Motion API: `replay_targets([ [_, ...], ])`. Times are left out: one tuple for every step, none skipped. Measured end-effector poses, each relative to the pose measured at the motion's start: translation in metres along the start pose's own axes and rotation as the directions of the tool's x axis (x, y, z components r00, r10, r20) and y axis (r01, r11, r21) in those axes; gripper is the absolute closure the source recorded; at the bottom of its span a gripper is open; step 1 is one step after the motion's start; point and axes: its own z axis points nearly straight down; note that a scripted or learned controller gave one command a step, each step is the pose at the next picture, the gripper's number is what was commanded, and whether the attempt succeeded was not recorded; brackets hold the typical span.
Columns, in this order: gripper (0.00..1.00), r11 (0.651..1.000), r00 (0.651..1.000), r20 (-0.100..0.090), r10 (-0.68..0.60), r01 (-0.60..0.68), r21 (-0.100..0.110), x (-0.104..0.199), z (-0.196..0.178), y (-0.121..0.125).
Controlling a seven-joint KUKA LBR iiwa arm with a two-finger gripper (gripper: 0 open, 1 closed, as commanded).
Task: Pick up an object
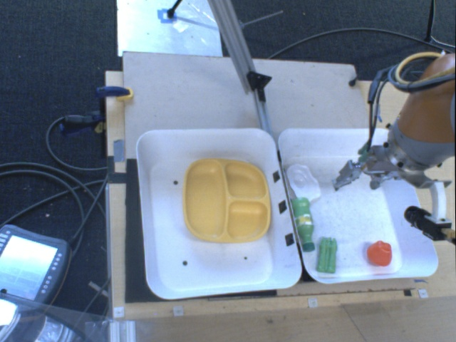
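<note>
My gripper hangs over the back half of the right bin, open, with nothing between its fingers. Several small objects lie in that bin. A clear plastic piece rests near the left wall, to the gripper's left. A green bottle lies lengthwise just in front of it. A green ridged block and an orange-red cup-like object sit near the front edge. The left bin holds a yellow divided plate.
A grey pole slants from the top of the view down to the gap between the bins. Cables and a blue clamp lie off the bench at the left. A tablet sits at the lower left.
</note>
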Motion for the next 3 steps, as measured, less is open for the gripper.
replay_targets([
  [0.00, 1.000, 1.000, 0.000, 0.002, -0.002, -0.001, 0.000, 0.000, 0.000],
  [0.00, 1.000, 1.000, 0.000, 0.004, -0.004, 0.004, -0.003, 0.042, -0.002],
  [0.00, 1.000, 1.000, -0.001, 0.005, -0.005, 0.006, 0.004, 0.103, -0.002],
])
